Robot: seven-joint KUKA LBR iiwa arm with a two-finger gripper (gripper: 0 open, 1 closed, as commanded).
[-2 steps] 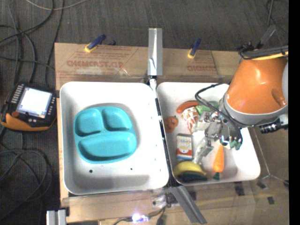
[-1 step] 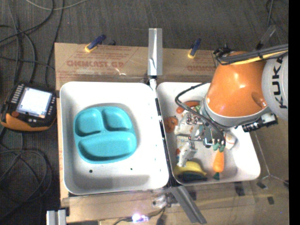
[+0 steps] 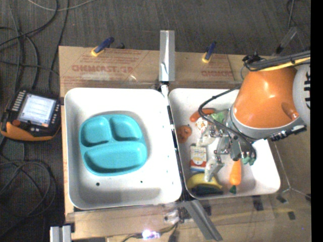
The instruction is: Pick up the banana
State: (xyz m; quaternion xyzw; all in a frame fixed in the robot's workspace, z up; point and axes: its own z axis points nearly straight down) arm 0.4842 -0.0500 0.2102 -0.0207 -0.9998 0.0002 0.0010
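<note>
The banana lies in the front left corner of the right bin; it is yellow with a dark underside. My gripper hangs just above and slightly right of it, its tip close to the banana's upper end. The arm's orange band and grey wrist cover the back right part of this bin. I cannot tell whether the tip touches the fruit.
A carrot lies right of the gripper and a small carton just behind the banana. Orange toy pieces and a green item sit farther back. The left bin holds a teal divided plate.
</note>
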